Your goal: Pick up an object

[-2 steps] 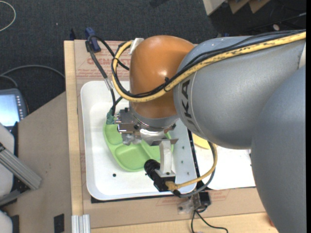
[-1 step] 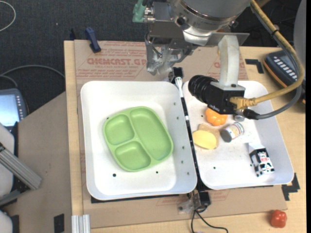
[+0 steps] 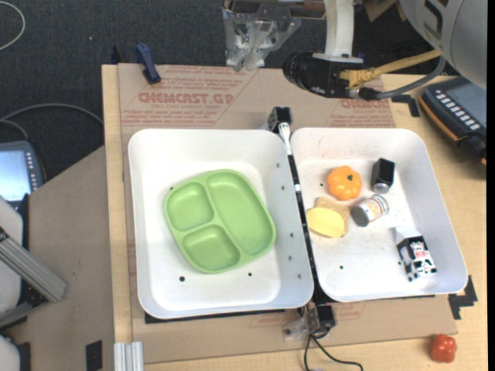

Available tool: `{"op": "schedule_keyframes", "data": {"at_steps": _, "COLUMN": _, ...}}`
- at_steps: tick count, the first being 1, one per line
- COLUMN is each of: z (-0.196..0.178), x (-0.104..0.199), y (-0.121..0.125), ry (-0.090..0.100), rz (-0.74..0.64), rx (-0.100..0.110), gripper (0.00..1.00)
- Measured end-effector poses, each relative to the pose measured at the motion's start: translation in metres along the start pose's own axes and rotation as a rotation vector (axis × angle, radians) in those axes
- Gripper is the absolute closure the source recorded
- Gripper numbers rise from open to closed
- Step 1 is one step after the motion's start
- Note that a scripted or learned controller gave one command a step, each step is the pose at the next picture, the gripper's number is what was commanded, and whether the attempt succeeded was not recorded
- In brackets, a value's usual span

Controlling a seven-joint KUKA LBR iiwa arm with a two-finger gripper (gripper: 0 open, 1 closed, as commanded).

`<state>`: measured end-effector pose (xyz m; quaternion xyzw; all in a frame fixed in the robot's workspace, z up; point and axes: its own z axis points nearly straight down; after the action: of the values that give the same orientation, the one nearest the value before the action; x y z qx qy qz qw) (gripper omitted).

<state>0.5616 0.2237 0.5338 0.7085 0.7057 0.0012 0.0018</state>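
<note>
Hovering above the bench behind the two bins, nothing between the fingers; no pick yet made.

Gripper (image 3: 249,52) high at the top edge, clear of the left bin (image 3: 147,207) with green divided plate (image 3: 220,220); fingers blurred, spread or closed not discernible; candidates all in the right bin (image 3: 441,207): orange pumpkin (image 3: 343,182), yellow piece (image 3: 326,222), small can (image 3: 370,210), dark block (image 3: 383,174), black-and-white toy (image 3: 416,256); risks judged: crowded cluster inviting a nudge rather than a grip; round pumpkin and can prone to rolling away; descent over the left bin meeting only the plate.
</note>
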Motion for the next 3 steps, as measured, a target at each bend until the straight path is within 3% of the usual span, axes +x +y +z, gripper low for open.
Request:
{"op": "schedule_keyframes", "data": {"at_steps": 1, "z": 0.126, "x": 0.0, "y": 0.053, "ry": -0.006, "rz": 0.0, "rx": 0.018, "gripper": 1.0}}
{"op": "schedule_keyframes", "data": {"at_steps": 2, "z": 0.448, "x": 0.0, "y": 0.089, "ry": -0.004, "rz": -0.004, "rx": 0.017, "gripper": 1.0}}
{"op": "schedule_keyframes", "data": {"at_steps": 3, "z": 0.448, "x": 0.003, "y": 0.011, "ry": 0.003, "rz": -0.005, "rx": 0.002, "gripper": 1.0}}
